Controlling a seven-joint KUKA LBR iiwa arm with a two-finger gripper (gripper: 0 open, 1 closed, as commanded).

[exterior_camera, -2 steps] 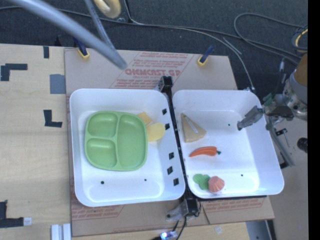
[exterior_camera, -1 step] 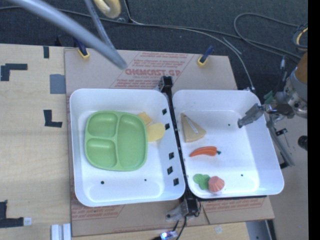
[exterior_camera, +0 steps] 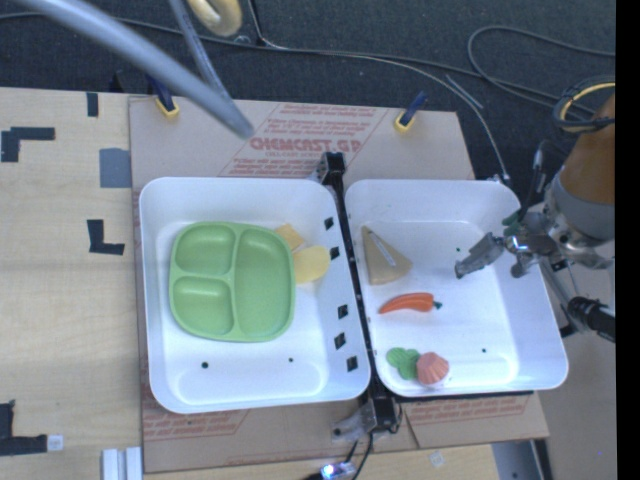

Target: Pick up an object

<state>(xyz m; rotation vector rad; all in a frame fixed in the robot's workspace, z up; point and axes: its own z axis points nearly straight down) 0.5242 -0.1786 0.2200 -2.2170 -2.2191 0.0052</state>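
Note:
In the right bin [exterior_camera: 520, 358] lie a tan wedge [exterior_camera: 383, 256], an orange carrot [exterior_camera: 408, 304] with a green tip, a small green piece [exterior_camera: 402, 360] and a pink piece [exterior_camera: 432, 368] touching it. My gripper [exterior_camera: 497, 261] hangs over the right side of this bin, to the right of the wedge and up-right of the carrot. Its two fingers stand apart, open, with nothing between them. The left bin [exterior_camera: 250, 383] holds a green divided plate [exterior_camera: 232, 280] and two yellow pieces [exterior_camera: 312, 263] at the plate's right edge.
Black clips [exterior_camera: 340, 258] join the bins along their shared wall. Both bins rest on a cardboard sheet [exterior_camera: 300, 133] on the wooden bench. A grey pole [exterior_camera: 130, 38] crosses the top left, and cables [exterior_camera: 480, 88] run behind the right bin.

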